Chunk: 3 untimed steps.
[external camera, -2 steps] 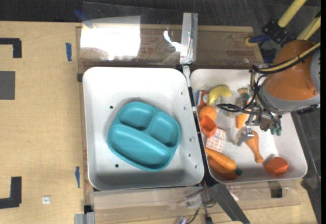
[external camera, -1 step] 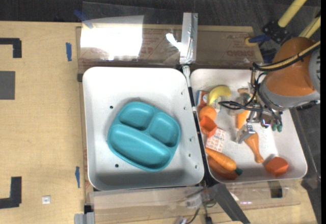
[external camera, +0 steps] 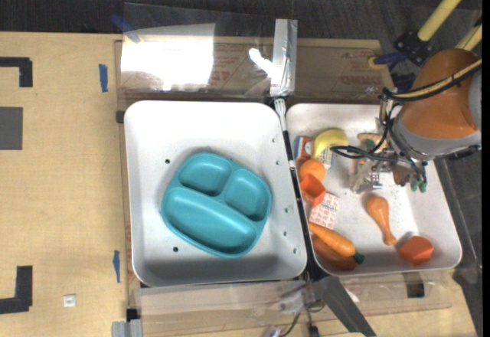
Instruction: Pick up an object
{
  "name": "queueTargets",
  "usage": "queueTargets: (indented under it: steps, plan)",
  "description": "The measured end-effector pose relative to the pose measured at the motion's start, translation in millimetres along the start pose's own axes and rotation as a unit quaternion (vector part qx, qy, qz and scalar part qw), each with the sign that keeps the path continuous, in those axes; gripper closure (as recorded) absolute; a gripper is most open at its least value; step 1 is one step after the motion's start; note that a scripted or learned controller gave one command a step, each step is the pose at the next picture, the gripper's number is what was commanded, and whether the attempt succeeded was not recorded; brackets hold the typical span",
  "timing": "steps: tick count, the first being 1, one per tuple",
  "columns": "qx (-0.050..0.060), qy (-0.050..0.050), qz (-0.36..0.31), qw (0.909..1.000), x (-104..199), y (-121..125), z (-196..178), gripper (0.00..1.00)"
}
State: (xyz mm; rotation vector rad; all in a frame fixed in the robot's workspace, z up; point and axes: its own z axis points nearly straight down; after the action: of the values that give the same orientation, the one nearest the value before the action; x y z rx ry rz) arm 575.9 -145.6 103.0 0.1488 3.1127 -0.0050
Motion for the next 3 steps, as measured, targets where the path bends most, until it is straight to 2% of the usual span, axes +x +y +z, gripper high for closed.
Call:
queueTargets:
  steps: [1, 2, 3]
  plan:
    - [0.0, 0.001, 0.0, 1.0, 0, 0, 1, 0.0]
    - [0.0, 0.007, 0.019, 0.9998, 1, 17, 14, 0.0]
    - [-0.001, 0.006, -0.064, 0.9979, -29, -18, 16, 0.0]
